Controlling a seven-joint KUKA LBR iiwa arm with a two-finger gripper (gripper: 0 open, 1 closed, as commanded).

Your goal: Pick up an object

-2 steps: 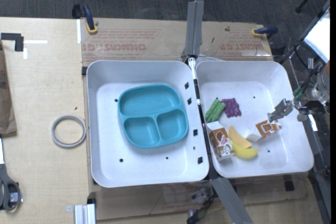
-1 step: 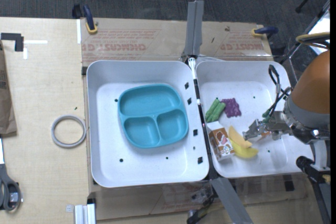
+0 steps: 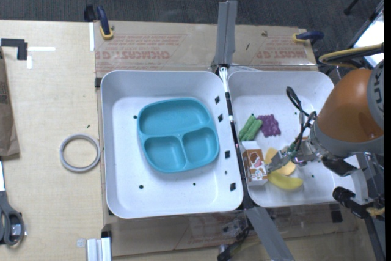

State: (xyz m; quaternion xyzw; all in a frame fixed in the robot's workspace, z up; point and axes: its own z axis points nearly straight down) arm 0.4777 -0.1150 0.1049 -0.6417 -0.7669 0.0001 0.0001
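The right bin (image 3: 278,79) holds a yellow banana (image 3: 286,181) near its front edge, a brown and white carton (image 3: 253,164) left of it, a green pod (image 3: 250,128) and a purple bunch of grapes (image 3: 268,124) farther back. My gripper (image 3: 282,159) hangs low over the bin's front part, just above the banana and right of the carton. An orange-yellow piece (image 3: 271,154) lies right by the fingertips. The arm's orange band (image 3: 351,108) rises to the right.
The left bin (image 3: 116,143) carries a blue divided plate (image 3: 178,134). A grey ring (image 3: 80,152) lies on the bench to the left, scissors (image 3: 9,223) at the front left corner. A grey divider bar (image 3: 226,33) stands between the bins at the back.
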